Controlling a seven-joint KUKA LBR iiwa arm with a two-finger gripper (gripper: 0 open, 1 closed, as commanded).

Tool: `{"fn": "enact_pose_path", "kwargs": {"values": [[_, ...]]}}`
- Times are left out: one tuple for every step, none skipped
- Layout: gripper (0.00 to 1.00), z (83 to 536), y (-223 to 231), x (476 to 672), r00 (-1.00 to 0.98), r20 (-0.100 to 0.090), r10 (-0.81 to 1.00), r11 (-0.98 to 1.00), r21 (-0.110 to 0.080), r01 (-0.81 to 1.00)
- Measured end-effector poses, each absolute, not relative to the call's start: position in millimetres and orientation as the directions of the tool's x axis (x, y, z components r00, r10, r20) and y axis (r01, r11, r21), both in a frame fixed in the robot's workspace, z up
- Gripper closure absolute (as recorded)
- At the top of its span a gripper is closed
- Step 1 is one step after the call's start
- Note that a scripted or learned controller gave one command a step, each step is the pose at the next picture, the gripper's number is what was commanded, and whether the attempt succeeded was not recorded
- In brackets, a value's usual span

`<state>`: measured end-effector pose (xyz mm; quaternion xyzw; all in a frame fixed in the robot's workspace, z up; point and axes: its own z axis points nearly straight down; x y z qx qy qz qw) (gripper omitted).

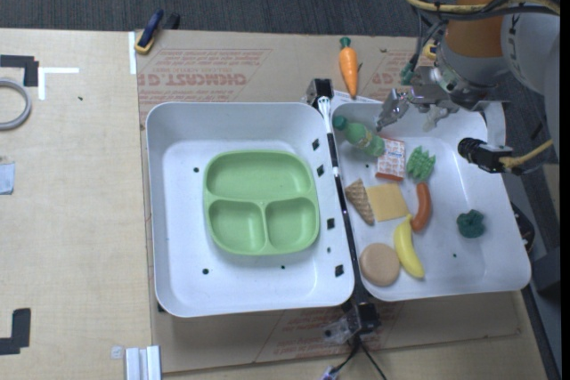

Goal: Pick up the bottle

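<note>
One green bottle (pixel 363 137) lying in the right bin (pixel 485 267), far-left corner, gripper (pixel 389 114) just above it, finger spread unclear, holding nothing.

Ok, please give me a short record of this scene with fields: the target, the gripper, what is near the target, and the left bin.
target: green bottle, lying on its side in the back left corner of the right bin
gripper: gripper above the right bin, just right of the bottle and further back; nothing seen between its fingers
near target: red and white packet, green leafy toy, cheese slice
left bin: left bin holds a green divided plate
outside bins: toy carrot on the cardboard behind the right bin
</note>
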<state>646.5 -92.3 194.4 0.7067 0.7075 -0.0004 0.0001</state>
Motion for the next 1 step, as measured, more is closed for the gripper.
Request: {"fn": "enact_pose_path", "kwargs": {"values": [[1.00, 204.1, -92.7, 646.8, -0.003, -0.002, 1.000, 0.003, 0.000, 1.000]]}}
